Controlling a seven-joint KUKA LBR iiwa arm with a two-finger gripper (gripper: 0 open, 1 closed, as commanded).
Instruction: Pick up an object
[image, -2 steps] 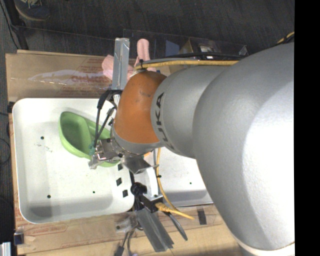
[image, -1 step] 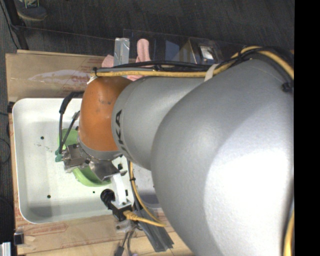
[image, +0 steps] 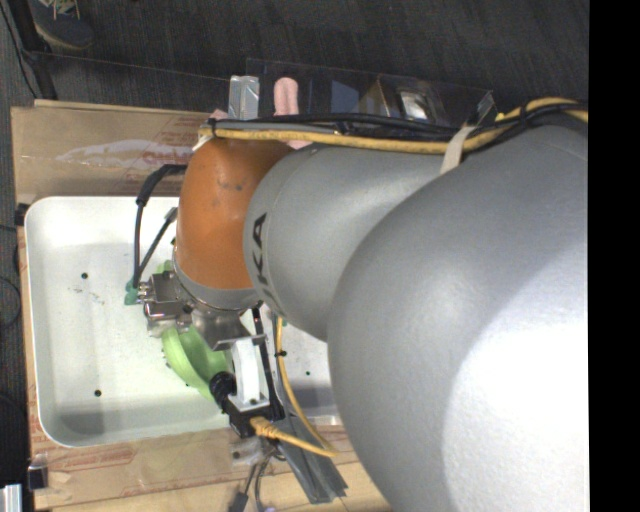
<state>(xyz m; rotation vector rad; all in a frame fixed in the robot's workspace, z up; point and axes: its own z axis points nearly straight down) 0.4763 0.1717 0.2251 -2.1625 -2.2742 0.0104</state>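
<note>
I am reaching into the left bin (image: 60, 300).
My tool (image: 195, 330) is hanging over a green object (image: 185, 358) at lower centre; its grip I cannot tell.

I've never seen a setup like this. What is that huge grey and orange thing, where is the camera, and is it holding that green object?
The big grey shape is a robot arm, seen very close because it reaches in from the right under a camera fixed above the bench, looking down at a slant. The orange band sits just above its wrist, with black cables running alongside. Below it is a shallow white bin resting on a brown bench. The wrist hangs over the bin, and a light green object peeks out beneath it. The arm's job is to pick something up, but its own bulk hides the gripping end, so I cannot tell whether the green object is held or just lying in the bin.
</note>
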